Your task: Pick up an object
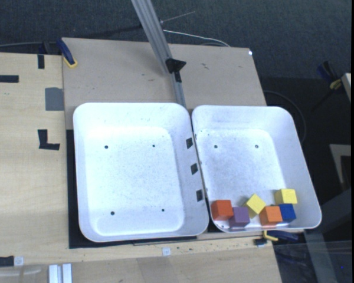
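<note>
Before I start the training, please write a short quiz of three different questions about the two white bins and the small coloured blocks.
1. True or false: the small coloured blocks lie in the shallow white bin on the view's left.
2. Which corner of the shallow white bin on the view's right holds the blocks? A) far left B) far right C) near
3. Fill in: the small purple block lies between the small orange-red block and the second small orange block, with a small yellow block just behind and a small ____ block further right.

Key: 1 false; 2 C; 3 blue.
</note>
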Robot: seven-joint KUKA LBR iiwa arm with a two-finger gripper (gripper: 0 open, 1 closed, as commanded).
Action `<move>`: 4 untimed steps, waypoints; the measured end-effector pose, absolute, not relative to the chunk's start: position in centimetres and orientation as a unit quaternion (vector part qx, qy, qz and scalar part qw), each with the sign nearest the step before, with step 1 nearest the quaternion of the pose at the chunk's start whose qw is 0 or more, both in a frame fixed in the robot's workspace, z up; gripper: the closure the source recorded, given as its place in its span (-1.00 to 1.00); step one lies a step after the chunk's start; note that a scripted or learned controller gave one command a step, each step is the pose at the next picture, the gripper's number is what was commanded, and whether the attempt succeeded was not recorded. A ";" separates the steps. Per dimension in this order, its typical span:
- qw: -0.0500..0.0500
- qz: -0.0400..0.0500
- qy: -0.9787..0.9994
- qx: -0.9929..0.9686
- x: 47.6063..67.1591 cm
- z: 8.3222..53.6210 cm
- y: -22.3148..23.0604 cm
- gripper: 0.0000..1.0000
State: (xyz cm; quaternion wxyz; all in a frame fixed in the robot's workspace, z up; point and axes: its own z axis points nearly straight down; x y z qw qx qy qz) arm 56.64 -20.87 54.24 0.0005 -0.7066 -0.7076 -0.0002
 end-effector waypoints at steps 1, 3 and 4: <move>0.001 0.000 -0.708 -0.707 55.7 54.3 -20.9 1.00; 0.000 0.000 -0.708 -0.706 55.2 54.2 -20.9 1.00; -0.001 0.000 -0.707 -0.707 56.3 54.2 -20.9 1.00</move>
